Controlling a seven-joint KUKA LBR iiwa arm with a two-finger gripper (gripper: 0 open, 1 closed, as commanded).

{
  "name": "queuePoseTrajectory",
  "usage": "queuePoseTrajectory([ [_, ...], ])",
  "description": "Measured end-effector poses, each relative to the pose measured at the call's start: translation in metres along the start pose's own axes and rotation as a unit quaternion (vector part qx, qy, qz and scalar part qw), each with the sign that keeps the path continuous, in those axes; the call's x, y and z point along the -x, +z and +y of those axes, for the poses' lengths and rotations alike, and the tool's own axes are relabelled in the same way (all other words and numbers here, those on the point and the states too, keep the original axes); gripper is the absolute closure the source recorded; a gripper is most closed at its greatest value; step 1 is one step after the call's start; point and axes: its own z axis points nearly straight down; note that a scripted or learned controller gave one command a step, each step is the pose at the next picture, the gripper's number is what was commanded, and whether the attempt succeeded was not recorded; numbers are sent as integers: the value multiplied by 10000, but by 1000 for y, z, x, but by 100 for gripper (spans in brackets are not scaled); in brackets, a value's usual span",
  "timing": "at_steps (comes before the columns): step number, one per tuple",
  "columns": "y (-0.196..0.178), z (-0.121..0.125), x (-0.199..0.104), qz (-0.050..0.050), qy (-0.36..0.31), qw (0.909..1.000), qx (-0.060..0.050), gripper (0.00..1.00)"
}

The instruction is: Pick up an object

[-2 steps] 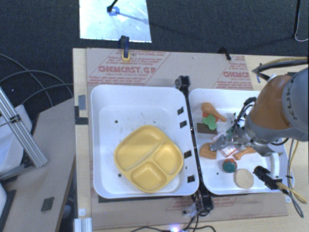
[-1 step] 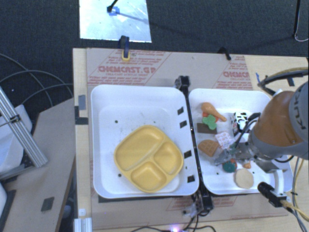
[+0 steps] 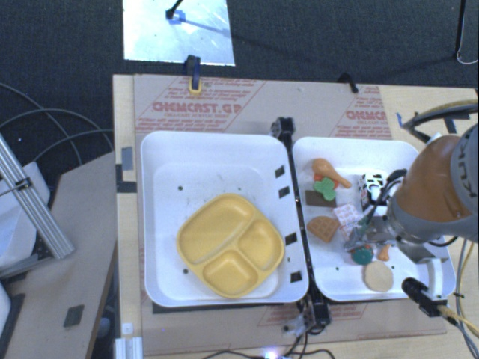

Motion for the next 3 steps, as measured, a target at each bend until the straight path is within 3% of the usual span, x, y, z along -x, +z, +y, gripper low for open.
queuePoseTrajectory([
  [1, -93, 64, -79, 17, -56, 10000, 46, 100],
  [2, -61, -4, -37, -4, 24, 10000, -45, 100],
  [3, -90, 54, -102, 15, -49, 10000, 12, 100],
])
